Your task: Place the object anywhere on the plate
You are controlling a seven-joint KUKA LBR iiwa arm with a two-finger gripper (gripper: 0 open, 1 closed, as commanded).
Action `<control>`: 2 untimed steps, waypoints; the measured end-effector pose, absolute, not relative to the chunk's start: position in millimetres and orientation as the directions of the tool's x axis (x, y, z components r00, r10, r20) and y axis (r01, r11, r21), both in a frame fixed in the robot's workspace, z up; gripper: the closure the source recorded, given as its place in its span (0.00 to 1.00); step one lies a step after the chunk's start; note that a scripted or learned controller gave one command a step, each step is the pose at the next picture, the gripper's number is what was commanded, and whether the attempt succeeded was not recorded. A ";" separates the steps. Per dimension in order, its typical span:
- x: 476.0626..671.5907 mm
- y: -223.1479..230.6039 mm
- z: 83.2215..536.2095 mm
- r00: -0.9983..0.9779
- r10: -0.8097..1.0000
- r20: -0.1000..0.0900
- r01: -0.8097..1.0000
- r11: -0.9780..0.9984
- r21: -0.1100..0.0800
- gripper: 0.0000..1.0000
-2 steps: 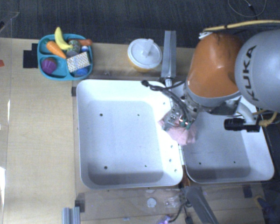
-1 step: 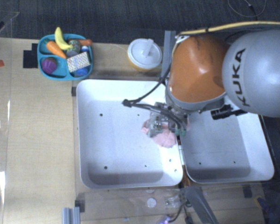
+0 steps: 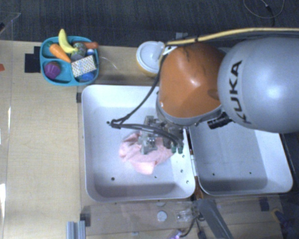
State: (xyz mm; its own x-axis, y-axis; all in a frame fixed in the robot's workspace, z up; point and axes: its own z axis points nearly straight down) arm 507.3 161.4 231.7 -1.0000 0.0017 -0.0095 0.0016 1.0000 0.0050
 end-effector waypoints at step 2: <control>501.9 211.1 226.0 -1.000 -0.001 -0.008 -0.001 1.000 0.005 0.00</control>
